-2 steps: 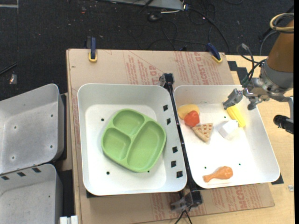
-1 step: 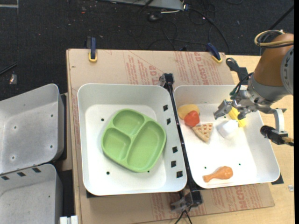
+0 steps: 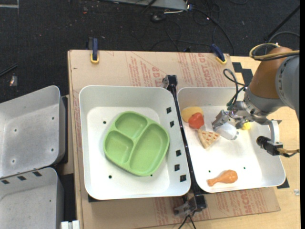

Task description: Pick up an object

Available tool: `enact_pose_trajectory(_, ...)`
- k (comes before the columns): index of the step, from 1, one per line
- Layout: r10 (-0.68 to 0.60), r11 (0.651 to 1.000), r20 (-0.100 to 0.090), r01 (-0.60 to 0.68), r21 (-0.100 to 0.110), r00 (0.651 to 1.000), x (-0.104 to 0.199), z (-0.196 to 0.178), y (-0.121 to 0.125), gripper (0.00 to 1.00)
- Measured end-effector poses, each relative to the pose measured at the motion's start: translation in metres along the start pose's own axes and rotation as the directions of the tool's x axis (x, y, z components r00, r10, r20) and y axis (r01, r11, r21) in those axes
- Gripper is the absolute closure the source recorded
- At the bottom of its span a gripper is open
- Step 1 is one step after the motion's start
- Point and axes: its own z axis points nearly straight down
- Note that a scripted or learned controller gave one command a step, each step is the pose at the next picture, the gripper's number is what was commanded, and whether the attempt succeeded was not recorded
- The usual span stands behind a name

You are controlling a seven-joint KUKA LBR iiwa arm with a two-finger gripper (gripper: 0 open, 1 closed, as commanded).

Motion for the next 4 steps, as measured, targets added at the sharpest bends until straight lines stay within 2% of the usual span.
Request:
enact_pose_trajectory(1, -0.001, 1.000, 0.001, 0.001, -0.004, 1.000, 0.000, -0.013, 0.001, 1.00)
enact_pose_trajectory(4, -0.003, 1.000, 0.003, 0.003, -0.009, 1.000, -0.006, -0.157, 0.012, 1.00)
